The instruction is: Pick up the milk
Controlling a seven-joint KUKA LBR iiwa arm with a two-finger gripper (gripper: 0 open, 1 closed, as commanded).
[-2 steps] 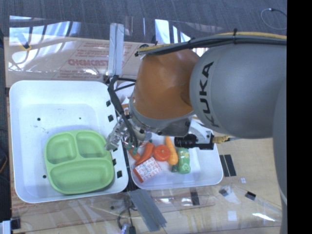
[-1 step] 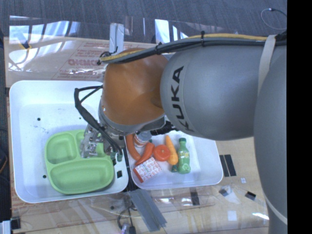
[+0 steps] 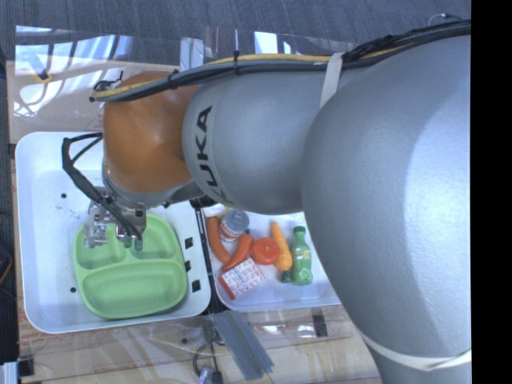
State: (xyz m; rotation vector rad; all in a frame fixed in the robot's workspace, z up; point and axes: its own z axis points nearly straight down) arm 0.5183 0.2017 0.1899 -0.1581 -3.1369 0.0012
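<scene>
Two bins: shallow white bins sit side by side on the counter [image 3: 48, 342]; the left bin [image 3: 36, 238] and the right bin [image 3: 320, 294] nearly touch at their inner walls.
Arm: grey arm [image 3: 336, 158] reaches in from the right and covers much of the right bin; its orange band [image 3: 144, 138] hangs over the upper part of the left bin.
Writing on arm: black letters "UKA" run along the grey housing beside the orange band; the first letter is cut off by the curve of the shell.
Gripper: the gripper [image 3: 128, 234] points down over the upper edge of the green tray; whether its fingers are open or closed, I cannot tell, and nothing shows between them.
Green tray: a green divided tray [image 3: 132, 282] lies in the left bin, with small compartments on top and one long one below.
Milk: the milk [image 3: 242, 279], a small white carton with a red pattern, lies tilted in the right bin near its front wall; its print is too small to read.
Neighbours of the milk: a red tomato [image 3: 266, 250] just above it, an orange carrot [image 3: 280, 242] beside that, a green bottle [image 3: 301, 258] to the right, a reddish sausage [image 3: 214, 238] to the left, and a small jar [image 3: 234, 222] further back.
</scene>
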